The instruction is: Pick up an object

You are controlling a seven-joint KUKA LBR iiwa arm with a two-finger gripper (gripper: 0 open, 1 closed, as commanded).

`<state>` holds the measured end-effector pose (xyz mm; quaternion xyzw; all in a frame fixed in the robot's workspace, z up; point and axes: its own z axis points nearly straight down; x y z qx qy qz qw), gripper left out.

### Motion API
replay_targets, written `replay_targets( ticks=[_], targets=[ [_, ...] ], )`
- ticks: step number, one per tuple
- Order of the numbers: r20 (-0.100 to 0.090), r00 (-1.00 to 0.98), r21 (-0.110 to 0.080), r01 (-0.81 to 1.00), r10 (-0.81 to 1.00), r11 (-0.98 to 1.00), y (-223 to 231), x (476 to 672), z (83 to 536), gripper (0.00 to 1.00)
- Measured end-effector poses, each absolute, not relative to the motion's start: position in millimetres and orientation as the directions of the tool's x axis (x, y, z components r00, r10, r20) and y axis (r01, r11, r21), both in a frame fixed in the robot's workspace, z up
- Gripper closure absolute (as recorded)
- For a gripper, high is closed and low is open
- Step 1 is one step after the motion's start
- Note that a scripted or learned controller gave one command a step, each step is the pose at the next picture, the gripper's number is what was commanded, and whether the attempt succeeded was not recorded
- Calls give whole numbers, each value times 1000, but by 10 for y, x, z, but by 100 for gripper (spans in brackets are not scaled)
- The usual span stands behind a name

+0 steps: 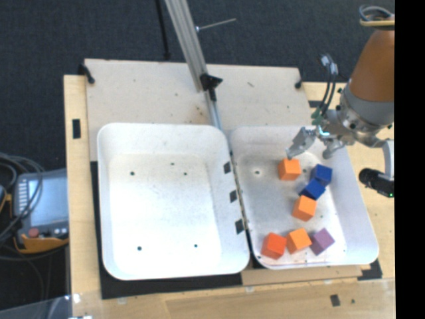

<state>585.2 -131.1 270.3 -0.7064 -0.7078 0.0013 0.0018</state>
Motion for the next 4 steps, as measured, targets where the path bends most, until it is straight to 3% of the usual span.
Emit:
replay_targets(
  ticks=[1, 2, 4],
  targets=[
    [0, -1, 1, 1000, 1000, 1, -1312, 5859, 2730, 0],
    [-1, 2, -4, 1000, 1000, -2, -1360, 5762, 2235, 0],
    [-1, 4, -5, 1000, 1000, -4, -1328, 5906, 1100, 0]
  ],
)
